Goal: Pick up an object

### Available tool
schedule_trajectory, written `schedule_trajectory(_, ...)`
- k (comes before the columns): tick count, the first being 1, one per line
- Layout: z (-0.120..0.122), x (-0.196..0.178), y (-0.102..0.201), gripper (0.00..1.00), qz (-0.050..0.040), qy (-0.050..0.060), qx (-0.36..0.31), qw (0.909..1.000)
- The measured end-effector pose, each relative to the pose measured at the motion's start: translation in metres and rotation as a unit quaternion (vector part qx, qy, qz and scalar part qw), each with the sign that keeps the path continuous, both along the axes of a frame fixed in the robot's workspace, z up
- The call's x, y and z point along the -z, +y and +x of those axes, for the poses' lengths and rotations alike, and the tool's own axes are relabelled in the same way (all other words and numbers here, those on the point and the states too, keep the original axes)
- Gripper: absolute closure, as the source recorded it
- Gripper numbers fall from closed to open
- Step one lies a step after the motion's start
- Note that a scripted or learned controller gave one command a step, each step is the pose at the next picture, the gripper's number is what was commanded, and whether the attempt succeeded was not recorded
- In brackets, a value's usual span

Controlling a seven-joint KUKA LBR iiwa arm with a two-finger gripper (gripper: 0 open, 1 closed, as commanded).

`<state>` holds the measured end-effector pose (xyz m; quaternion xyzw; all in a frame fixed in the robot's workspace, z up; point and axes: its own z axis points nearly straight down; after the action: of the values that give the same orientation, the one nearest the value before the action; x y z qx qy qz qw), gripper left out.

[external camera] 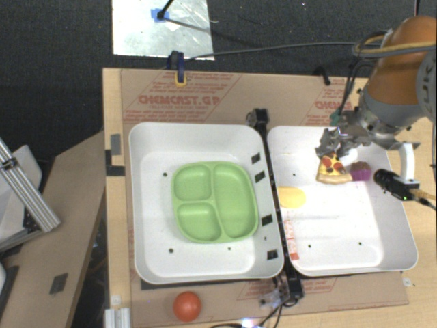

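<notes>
Pizza slice (332, 171) in right bin (355, 251)

You see a bench (205, 91) covered with brown cardboard that carries red printed letters near its far edge. Behind the far edge the background is dark, black fabric or carpet. On it lies 1 shiny silver sheet (162, 18) with a small blue piece of tape. A blue and yellow clamp (177, 67) grips the far edge. At the left you see an aluminium profile (24, 186). The light is even.
</notes>
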<state>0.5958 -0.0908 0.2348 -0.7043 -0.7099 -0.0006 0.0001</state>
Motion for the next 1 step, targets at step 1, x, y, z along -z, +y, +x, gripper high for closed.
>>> schedule_trajectory(1, -0.0088, 0.0119, 0.0557, 1.00, 0.0003, 0.000, -0.001, 1.0000)
